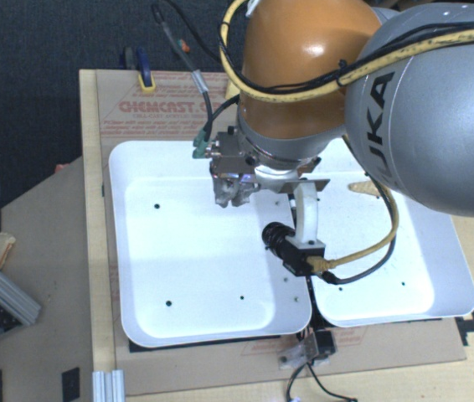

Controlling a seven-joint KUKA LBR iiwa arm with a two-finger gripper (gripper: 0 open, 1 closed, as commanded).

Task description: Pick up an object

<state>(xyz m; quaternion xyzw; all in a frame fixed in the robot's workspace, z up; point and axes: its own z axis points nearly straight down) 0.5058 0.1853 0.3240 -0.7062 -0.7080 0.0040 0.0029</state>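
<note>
Legible: "CHEMCAST" in red on brown backing board [157,105], upper left; partial "KA" on grey arm [425,107], upper right.

Dark carpeted floor [44,23], tan wooden bench board [95,224] printed with red lettering [163,105], aluminium rail [2,287] at left

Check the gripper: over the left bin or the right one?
Over the left bin. The gripper hangs above that bin's upper right area, near the divide with the right bin. Whether it touches the floor: cannot tell.
</note>
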